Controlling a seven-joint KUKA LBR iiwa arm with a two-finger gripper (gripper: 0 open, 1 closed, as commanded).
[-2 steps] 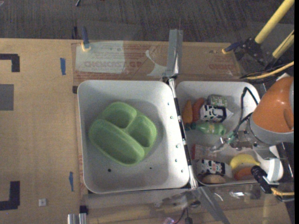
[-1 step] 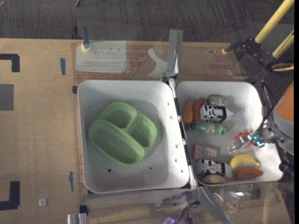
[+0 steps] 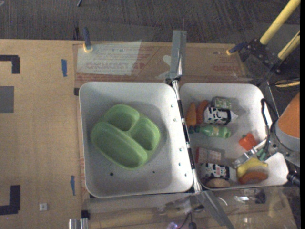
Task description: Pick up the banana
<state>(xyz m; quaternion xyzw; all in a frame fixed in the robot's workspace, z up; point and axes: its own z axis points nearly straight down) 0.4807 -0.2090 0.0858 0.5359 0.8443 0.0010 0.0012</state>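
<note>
A: What's biggest on the bench?

B: The left bin (image 3: 95, 175), which holds a green divided plate (image 3: 126, 136) tilted across its middle. Just right of that plate, across the metal divider, sits the right bin (image 3: 248, 88).

A: And the arm?

B: The orange-banded arm (image 3: 291, 120) comes in at the far right of the plate, over the right bin's edge. Its gripper (image 3: 259, 152) hangs low there, but whether the jaws are open or closed, I cannot tell; nothing shows between them.

A: Where's the banana?

B: The banana (image 3: 252, 166) lies far right of the plate and lower, in the right bin's near corner, resting on an orange-red toy (image 3: 252, 177), just beneath the gripper.

A: Other things?

B: Two cow-patterned milk cartons (image 3: 218, 115) (image 3: 217, 171), a green bottle (image 3: 214, 131), a carrot (image 3: 191, 114), a small can (image 3: 221, 102), a flat packet (image 3: 209, 154).

A: Any readable writing?

B: A printed sheet (image 3: 112, 58) lies beyond the plate; its lettering is too blurred to read.
</note>
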